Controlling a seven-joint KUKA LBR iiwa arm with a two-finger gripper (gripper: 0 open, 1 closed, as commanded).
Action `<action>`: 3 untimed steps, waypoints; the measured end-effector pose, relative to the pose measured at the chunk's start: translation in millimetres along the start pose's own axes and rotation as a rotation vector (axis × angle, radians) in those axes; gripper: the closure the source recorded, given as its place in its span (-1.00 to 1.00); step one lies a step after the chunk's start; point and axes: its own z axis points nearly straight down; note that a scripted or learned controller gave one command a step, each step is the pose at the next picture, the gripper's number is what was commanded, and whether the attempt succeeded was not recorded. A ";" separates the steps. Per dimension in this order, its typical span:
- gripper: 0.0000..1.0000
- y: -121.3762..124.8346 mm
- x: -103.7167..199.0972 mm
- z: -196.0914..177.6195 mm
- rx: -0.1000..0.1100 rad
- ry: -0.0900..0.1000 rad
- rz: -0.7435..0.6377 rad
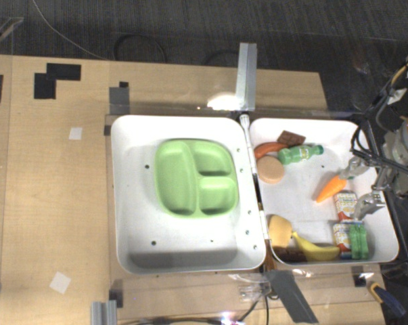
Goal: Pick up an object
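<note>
Two shallow white bins sit side by side on the wooden desk (48,202). The left bin (132,202) holds a light green divided plate (193,177), lying flat near the bin's centre with its compartments facing up.

The right bin (305,181) carries the loose objects. Near its far left corner a green bottle (300,154) lies on its side, just beside a round tan piece (271,170), with an orange-red item (264,149) and a dark brown block (291,139) close behind them. An orange carrot (330,188) lies tilted toward the middle of the bin. Along the near edge a banana (316,249) curves beside a pale yellow rounded fruit (280,229). At the near right corner a green ridged item (358,241) rests against a small labelled pack (342,235), and another labelled pack (346,202) lies just behind (the printing is too small to read).

The arm enters from the right, and its gripper (363,185) hangs over the right side of the right bin, just beside the carrot and the upper labelled pack. Its two fingers stand spread apart, with nothing between them.
</note>
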 end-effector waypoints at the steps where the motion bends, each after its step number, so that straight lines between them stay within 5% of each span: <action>1: -1.00 -16.7 6.4 111.4 -0.004 0.011 -0.098; 2: -1.00 23.6 -5.0 150.0 0.002 -0.009 -0.124; 3: -1.00 10.9 -1.4 149.9 0.002 -0.012 -0.251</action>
